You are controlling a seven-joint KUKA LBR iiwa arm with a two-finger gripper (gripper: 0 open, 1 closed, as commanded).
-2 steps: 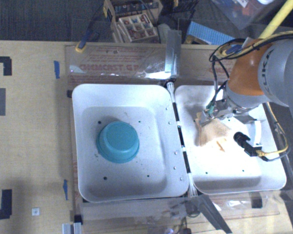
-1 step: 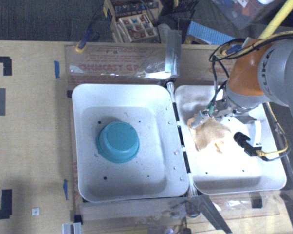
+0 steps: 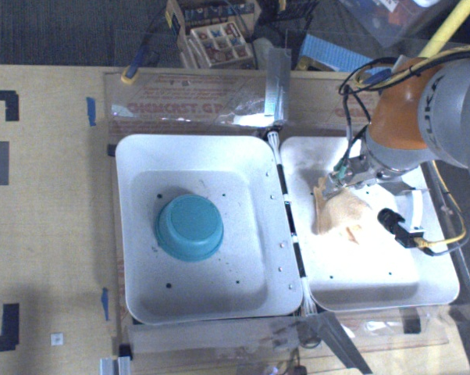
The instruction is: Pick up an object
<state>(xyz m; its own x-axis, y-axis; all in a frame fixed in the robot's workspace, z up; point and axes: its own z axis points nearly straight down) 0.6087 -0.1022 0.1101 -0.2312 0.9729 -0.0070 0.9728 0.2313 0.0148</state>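
Two shallow white bins side by side: left bin (image 3: 133,170), right bin (image 3: 391,287). In left bin, inverted teal bowl (image 3: 190,226), centred, well apart from arm. Grey arm (image 3: 422,116) reaching into right bin. Beneath wrist, tan crumpled object (image 3: 340,212), probably soft and light, likely to deform. Best taken at its bunched upper edge. Gripper (image 3: 346,172) just above that edge; finger state cannot be told.

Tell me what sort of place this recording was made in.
Probably a robotics lab or workshop. A robot arm reaches over two white bins on a wooden bench marked with black tape, and boxes and loose cables clutter the floor behind.
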